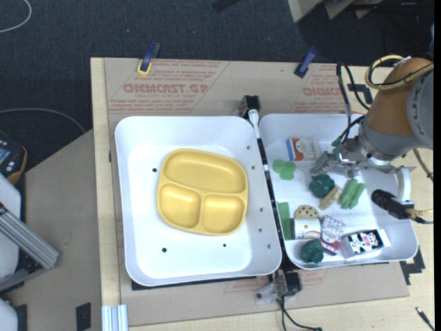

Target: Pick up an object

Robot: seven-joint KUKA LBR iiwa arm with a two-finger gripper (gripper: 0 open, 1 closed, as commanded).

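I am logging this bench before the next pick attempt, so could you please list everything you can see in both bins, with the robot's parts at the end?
Left bin: one, white, left half of the bench.
Divided tray: one, yellow, three compartments, in the middle of the left bin.
Right bin: one, white, beside the left bin.
Small packet: one, white with red and blue, top of the right bin.
Green pieces: at least four, light and dark green, spread through the right bin.
Black-and-white card: one, near the right bin's lower edge.
Clamps: two, blue, on the board's far edge.
Arm: one, grey with an orange band, reaching in from the right.
Gripper: one, grey, over the right bin.
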